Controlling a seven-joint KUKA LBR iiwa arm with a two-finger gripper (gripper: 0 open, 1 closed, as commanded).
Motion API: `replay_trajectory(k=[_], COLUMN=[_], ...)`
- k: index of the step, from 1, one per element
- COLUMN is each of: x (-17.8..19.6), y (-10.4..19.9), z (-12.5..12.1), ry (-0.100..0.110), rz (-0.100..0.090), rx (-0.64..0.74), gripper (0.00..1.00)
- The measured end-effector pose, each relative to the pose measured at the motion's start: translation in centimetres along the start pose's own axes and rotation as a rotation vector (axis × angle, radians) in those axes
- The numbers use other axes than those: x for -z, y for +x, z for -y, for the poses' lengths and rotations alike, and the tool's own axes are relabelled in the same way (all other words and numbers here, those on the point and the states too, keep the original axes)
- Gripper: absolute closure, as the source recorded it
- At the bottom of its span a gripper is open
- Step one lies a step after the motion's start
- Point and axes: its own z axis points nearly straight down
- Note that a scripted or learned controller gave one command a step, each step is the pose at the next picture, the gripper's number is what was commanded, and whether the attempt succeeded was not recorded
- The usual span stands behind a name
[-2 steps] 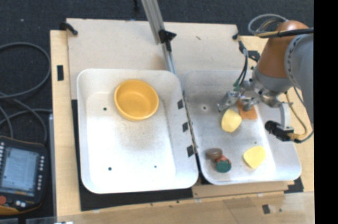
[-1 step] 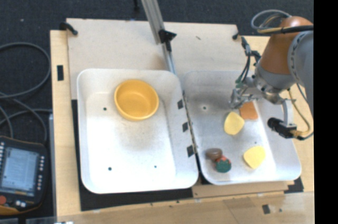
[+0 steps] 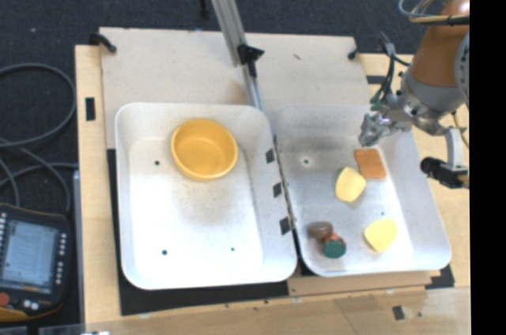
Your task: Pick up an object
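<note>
No readable writing; the metal two-finger gripper (grip state unclear) hangs at right over the right shallow white bin on the pale wooden bench.

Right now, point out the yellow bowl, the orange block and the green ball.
yellow bowl (image 3: 205, 149), camera view, on its inner floor.
orange block (image 3: 370, 164), camera view, on its top face.
green ball (image 3: 335, 248), camera view, on its rounded top.

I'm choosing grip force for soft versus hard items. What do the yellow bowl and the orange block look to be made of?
The yellow bowl looks like hard, matte plastic: even colour, thin smooth rim. The orange block looks like soft foam or sponge, judging by its dull surface and rounded corners, though the view is too coarse to be sure.
</note>
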Motion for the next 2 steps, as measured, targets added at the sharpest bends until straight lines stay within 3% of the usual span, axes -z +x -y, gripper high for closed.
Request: replay_trajectory(k=[2], x=[10.6], y=[-0.4], z=[-0.4], ry=[0.001], rz=[0.000], rx=[0.002], gripper=[1.00])
